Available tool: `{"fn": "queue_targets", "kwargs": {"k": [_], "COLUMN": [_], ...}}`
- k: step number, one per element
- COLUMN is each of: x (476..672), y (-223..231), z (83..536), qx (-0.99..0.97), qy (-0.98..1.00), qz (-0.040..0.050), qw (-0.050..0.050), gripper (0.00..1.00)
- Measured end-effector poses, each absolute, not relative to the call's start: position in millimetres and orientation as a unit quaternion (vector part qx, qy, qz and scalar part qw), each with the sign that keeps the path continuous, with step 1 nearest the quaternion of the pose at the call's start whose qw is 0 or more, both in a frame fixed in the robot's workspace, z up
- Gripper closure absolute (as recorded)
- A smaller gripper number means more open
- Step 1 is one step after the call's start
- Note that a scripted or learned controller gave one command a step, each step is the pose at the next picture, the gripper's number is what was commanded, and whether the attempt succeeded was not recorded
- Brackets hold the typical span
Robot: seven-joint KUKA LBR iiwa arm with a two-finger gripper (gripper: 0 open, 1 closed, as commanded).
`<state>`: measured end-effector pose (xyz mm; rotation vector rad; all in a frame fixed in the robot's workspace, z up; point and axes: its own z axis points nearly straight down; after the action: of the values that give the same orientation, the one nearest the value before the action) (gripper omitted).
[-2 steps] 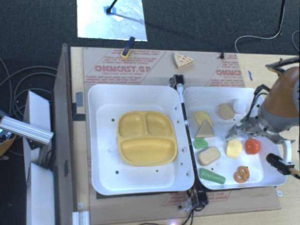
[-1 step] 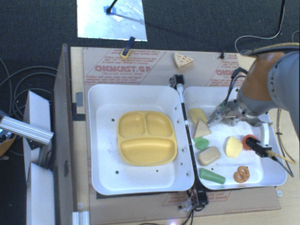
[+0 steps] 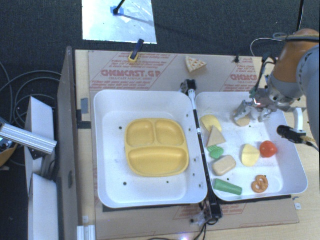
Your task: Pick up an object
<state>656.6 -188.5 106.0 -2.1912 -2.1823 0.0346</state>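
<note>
Gripper [image 3: 248, 115]: low in the far part of the right bin [image 3: 295, 181], fingers set either side of a small tan piece [image 3: 243, 120], which seems pinched between them though close to the bin floor. Arm [image 3: 295, 69]: grey, orange band, reaching in from the right. Right bin contents, loose: yellow round piece [image 3: 210, 122], pale wedge [image 3: 215, 136], small green piece [image 3: 215, 152], tan oblong [image 3: 224, 164], green cylinder [image 3: 228, 186], yellow lump [image 3: 250, 155], red tomato [image 3: 268, 149], pretzel [image 3: 259, 184]. Left bin [image 3: 107, 184]: yellow divided tray [image 3: 155, 147]. Beyond the bins, on the bench: cheese wedge [image 3: 195, 64]. Progress, by my reckoning: grasp apparently made, lift not yet evident; raising the piece clear remains.
</note>
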Motion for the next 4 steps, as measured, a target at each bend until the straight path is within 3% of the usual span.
{"fn": "queue_targets", "kwargs": {"k": [1, 2, 3, 4], "x": [669.3, 670.4, 670.4, 502.2], "y": [-171, -173, -173, -210], "z": [84, 97, 97, 84], "qx": [-0.705, -0.705, -0.704, -0.711], "qy": [-0.709, -0.710, -0.710, -0.704], "qz": [-0.0005, -0.0010, -0.0009, 0.0027], "qw": [-0.001, -0.003, -0.003, 0.004], "gripper": [0.00, 1.00, 0.00, 0.00]}}
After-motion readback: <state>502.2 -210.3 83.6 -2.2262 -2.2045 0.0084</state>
